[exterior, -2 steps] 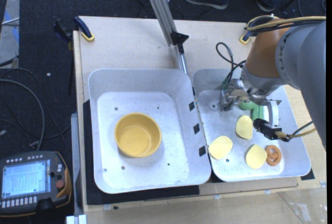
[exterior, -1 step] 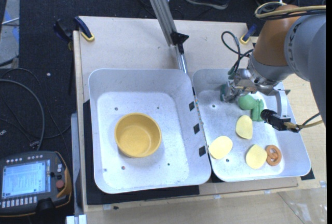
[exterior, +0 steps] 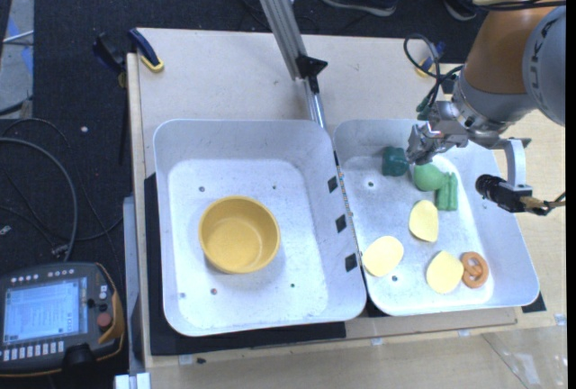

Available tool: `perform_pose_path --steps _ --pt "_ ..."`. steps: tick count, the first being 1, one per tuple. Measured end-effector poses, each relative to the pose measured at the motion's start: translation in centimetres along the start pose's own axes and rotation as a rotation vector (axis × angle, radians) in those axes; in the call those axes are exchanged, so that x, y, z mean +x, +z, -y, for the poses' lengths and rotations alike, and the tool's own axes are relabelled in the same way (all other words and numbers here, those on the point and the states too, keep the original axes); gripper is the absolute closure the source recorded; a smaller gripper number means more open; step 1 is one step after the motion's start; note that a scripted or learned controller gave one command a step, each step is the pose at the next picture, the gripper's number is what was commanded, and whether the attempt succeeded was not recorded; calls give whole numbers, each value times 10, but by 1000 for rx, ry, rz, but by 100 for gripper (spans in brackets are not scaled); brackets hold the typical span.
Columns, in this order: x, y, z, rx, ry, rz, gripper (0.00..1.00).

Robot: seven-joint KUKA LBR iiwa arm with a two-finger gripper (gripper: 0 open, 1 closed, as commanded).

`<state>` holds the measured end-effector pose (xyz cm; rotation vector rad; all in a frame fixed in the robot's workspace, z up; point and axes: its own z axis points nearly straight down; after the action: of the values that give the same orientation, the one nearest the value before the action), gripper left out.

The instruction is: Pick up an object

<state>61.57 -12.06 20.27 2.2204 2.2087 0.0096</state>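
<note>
The KUKA arm's gripper [exterior: 423, 147] hangs low over the far end of the right bin [exterior: 504, 243], between a dark green block [exterior: 394, 162] and a light green elbow-shaped piece [exterior: 436, 181]; whether it is spread or pinching anything cannot be told. Nearer the camera in that bin lie three pale yellow discs [exterior: 424, 221] and, beside the nearest, an orange ring [exterior: 474, 268]. A yellow bowl [exterior: 238, 234] sits in the left bin [exterior: 180, 153] on the pale wooden surface [exterior: 216, 72].

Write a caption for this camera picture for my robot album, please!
Robot gripper hovers over green toys in the right bin; a yellow bowl sits in the left bin.
</note>
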Motion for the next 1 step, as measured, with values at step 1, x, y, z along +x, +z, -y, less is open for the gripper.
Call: perform_pose_path --steps 1 --pt "0 -2 -1 5 -2 -1 100"
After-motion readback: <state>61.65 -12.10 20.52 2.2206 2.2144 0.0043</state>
